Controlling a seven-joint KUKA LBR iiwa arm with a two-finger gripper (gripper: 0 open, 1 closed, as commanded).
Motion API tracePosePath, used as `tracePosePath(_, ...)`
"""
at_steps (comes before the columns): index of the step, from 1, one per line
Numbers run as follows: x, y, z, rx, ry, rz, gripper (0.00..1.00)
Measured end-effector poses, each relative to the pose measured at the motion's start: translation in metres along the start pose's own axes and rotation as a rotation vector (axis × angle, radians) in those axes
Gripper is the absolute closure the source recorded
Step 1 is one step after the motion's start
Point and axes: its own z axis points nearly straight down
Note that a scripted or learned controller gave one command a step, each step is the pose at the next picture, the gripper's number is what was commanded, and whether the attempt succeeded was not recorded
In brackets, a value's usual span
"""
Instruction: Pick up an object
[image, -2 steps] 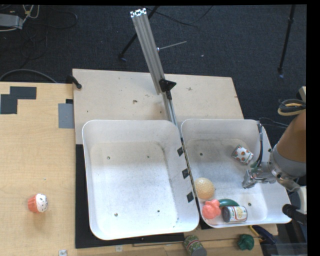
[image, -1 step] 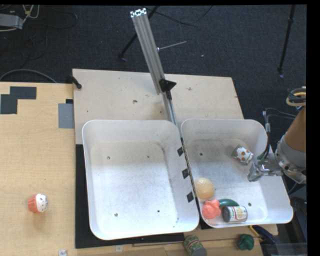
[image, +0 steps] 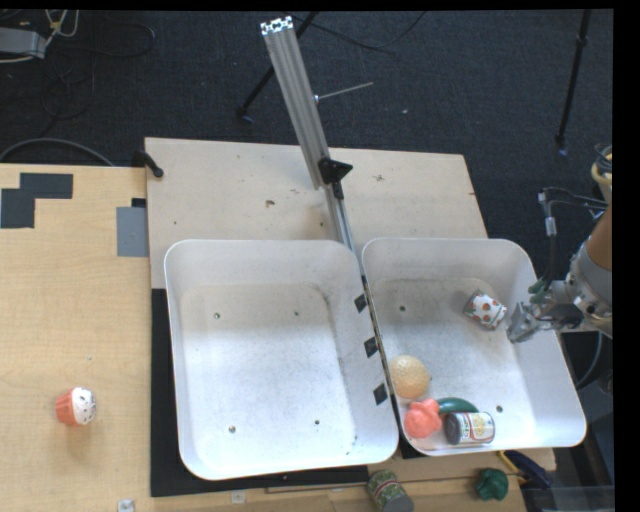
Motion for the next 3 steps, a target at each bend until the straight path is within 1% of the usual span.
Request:
tracePosePath(1, 0.009, 0.003, -0.056, 0.000, 0.000, 0.001, 1.00)
tracePosePath(3, 0.113, 0.007, -0.066, 0.008, 0.004, -0.002, 1.00)
